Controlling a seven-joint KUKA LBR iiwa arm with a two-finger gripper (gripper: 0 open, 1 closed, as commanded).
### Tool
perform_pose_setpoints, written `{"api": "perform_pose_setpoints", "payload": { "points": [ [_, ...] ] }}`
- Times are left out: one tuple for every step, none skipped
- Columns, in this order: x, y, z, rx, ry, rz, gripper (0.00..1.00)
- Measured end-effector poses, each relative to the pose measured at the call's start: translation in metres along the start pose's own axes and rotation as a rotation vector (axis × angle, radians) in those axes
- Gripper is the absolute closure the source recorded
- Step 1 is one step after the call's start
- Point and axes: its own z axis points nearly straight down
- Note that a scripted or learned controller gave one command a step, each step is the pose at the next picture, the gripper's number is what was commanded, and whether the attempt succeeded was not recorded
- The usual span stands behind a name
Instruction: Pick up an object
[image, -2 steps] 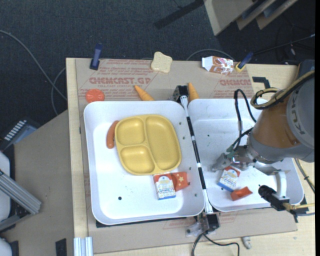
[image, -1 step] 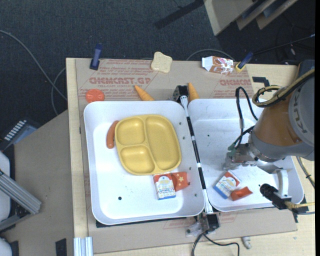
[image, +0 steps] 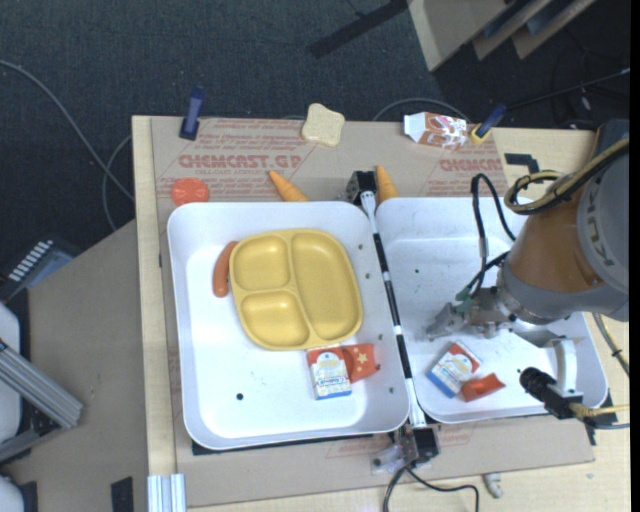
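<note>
One small carton (image: 454, 368) lying slantwise, hand (image: 447, 322) just above

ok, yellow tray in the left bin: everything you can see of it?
The yellow tray looks like glossy plastic, squarish with rounded corners, split into three compartments: two smaller on its left, one long on its right. It lies flat, slightly rotated, in the upper middle of the left bin. A sausage lies along its left edge; a small carton sits at its lower edge.

Single arm (image: 590, 230) entering from the right, grey body with an orange band (image: 548, 262) above the wrist. The wrist is angled down and leftward; the gripper (image: 445, 322) sits low, its metal fingers pointing left.
</note>
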Motion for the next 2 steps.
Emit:
{"api": "perform_pose_setpoints", "payload": {
  "points": [
    [-0.008,-0.031,-0.002,0.002,0.001,0.001,0.0],
    [-0.028,0.03,-0.129,-0.004,-0.001,-0.001,0.0]
  ]
}}
